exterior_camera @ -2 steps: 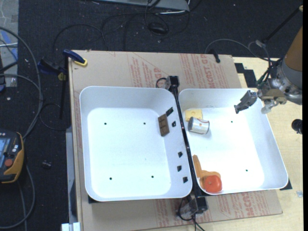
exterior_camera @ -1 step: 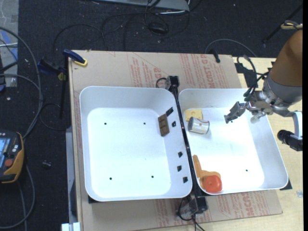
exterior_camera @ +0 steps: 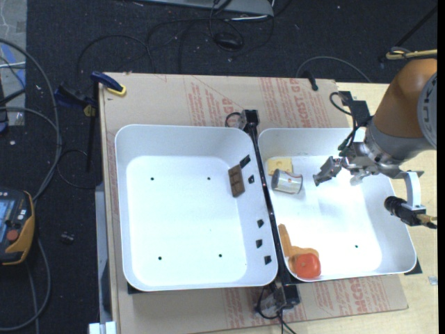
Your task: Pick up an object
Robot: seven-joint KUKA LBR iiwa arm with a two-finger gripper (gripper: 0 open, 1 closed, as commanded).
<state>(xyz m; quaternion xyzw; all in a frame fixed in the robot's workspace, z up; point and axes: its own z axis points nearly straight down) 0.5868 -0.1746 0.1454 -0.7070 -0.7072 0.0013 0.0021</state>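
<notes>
From my remote station I watch the gripper (exterior_camera: 336, 170) hover over the right bin (exterior_camera: 396, 245), its dark fingers (exterior_camera: 325, 175) spread apart with nothing between them. It sits at the end of the grey arm (exterior_camera: 389, 141), whose orange band (exterior_camera: 410, 89) fills the upper right corner. Just left of the fingertips, a small silvery can (exterior_camera: 286, 181) lies on its side on the bin floor, apart from the gripper. Touching the can's far side is a pale yellow block (exterior_camera: 280, 164). Near the bin's front left corner rests an orange-red toy (exterior_camera: 303, 259) with a tan handle. In the left bin (exterior_camera: 139, 214), a brown chocolate-like bar (exterior_camera: 236, 181) leans against the right wall. Both bins stand on a cardboard-covered bench (exterior_camera: 181, 99).
</notes>
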